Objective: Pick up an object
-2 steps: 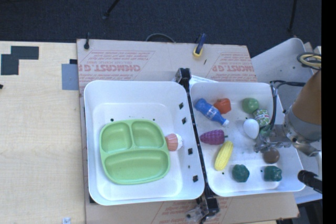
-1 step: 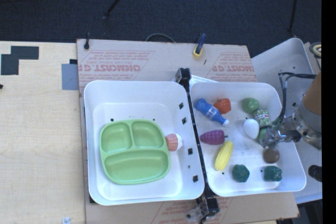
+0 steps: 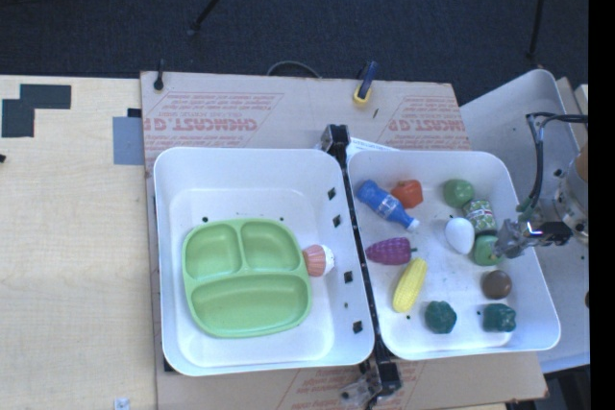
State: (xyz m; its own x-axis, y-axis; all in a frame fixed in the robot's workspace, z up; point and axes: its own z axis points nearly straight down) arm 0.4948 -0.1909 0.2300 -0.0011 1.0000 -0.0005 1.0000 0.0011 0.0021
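Note:
The right bin [image 3: 527,197] holds several toy foods. Among them are a blue bottle [image 3: 386,205], an orange-red piece [image 3: 407,193], a green ball [image 3: 458,192], a small green can [image 3: 478,214] and a white egg [image 3: 459,234]. There are also a purple grape bunch [image 3: 389,252], a yellow corn cob [image 3: 410,284], a brown ball [image 3: 497,283] and two dark green pieces [image 3: 440,316] [image 3: 499,317]. My gripper [image 3: 516,237] hangs low at the bin's right side. It is next to a green round piece [image 3: 486,250], just right of the egg.
The left bin [image 3: 173,206] holds a light green divided plate [image 3: 247,276], with a pink cupcake toy [image 3: 317,259] at its right edge. A black divider [image 3: 348,245] runs between the bins. Cables [image 3: 536,158] hang at the right by the arm.

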